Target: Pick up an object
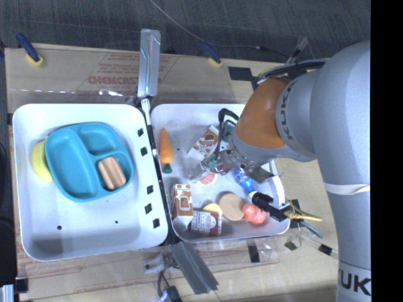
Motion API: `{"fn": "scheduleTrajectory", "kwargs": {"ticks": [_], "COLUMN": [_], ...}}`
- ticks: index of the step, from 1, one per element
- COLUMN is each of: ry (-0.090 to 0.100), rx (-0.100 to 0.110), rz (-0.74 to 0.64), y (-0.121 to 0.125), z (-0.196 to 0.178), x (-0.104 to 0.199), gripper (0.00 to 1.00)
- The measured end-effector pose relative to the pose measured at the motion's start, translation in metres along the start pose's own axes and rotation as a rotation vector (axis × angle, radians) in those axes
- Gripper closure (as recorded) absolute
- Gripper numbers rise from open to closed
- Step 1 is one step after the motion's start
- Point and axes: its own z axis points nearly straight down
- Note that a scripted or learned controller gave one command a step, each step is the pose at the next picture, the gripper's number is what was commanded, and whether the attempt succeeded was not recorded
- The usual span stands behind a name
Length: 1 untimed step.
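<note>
Orange band: sits just above my wrist, over the middle of the right bin [189, 115], and hides much of what lies under me.
Gripper: my gripper [217, 160] is low inside the right bin, beside a small snack packet [206, 142].
Finger state: too dark and crowded down there to read, so I cannot tell.
Likely target: my guess is the reddish round piece [207, 178] just beneath and slightly toward the near wall, or the packet just beside me on the far side.
Direction: both lie on my left-bin side, close in; nothing is seen between my tips.
Carrot: the carrot [165, 147] lies further toward the divider, long axis running far-to-near, green end nearest the camera.
Near wall crowd: a printed carton [182, 200], a red-labelled pouch [205, 222], a tan disc [231, 206] and a pink lump [253, 214] sit packed along the near edge, some touching.
Blue item: a small blue bottle [244, 182] lies just under my wrist, slanted.
Open room: bare white floor shows between the carrot and the packet, the best lane for a sideways shift, I judge.
Edges: the divider is near the carrot; a grab there risks the wall.
Left bin: the left bin [75, 238] holds a blue divided plate [79, 156] with a sausage [112, 172] and something yellow [41, 161] tucked behind it, well apart from me.
</note>
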Motion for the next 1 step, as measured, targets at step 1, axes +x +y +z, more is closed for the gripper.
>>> {"fn": "scheduleTrajectory", "kwargs": {"ticks": [1], "ry": [0.0], "rx": [-0.005], "rz": [0.097], "y": [0.0623], "z": [-0.0932], "x": [0.04], "gripper": [1.0]}}
